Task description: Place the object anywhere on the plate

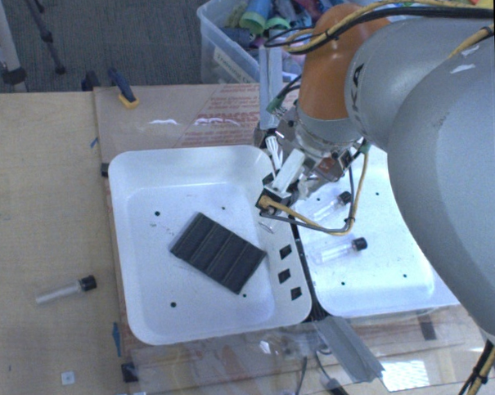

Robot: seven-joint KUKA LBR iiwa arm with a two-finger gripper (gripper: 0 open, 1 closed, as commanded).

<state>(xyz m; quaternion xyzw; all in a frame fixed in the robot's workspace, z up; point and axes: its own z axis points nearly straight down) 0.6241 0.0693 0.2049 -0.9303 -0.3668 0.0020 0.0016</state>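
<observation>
Two clear black-capped tubes lie in the right bin (390, 264): the front tube (338, 250) in plain view, the rear tube (331, 202) partly covered by the gripper (312, 183). You cannot tell whether the gripper is open or closed; the wrist hides it. The black ridged plate (217, 253) lies in the left bin (146, 230), well apart from both tubes. Red print on the board (219, 112) behind is unreadable.

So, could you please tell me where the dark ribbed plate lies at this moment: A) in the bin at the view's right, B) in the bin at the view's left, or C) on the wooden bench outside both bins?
B: the dark ribbed plate lies flat on the floor of the left-hand bin, askew to its walls.
</observation>
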